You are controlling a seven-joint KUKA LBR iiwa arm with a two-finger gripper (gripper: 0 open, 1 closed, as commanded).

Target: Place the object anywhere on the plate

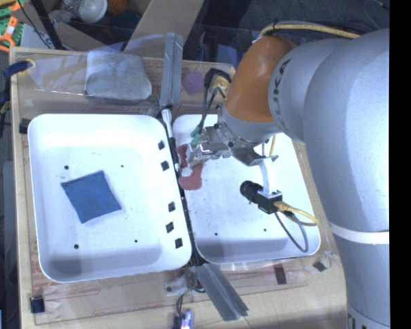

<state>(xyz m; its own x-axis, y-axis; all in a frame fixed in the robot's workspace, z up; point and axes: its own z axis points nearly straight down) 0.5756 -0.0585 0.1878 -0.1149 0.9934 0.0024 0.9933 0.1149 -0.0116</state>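
Arm [308, 94] is seen reaching in from the right, orange band above the wrist, bent over the far part of the right bin [260, 252]; gripper [195, 149] is positioned low at the right bin's far-left corner, just beside the divider between the two bins; claw opening cannot be told, the tips being blurred and partly hidden by the wrist body; nothing can be confirmed as held.

A reddish-brown object [190, 178] is seen on the right bin's floor against its left wall, just near of the gripper; a second reddish patch right at the gripper tips is seen, but whether it is the same item or touching the claw cannot be told.

A blue flat square [91, 195] is lying in the left bin [48, 132], left of centre, slightly rotated, well apart from the gripper.

A black cable fitting with yellow lead [264, 197] is seen hanging over the middle of the right bin.

A grey folded cloth [118, 76] is lying on the bench beyond the left bin; a cardboard box [157, 9] is seen further back.
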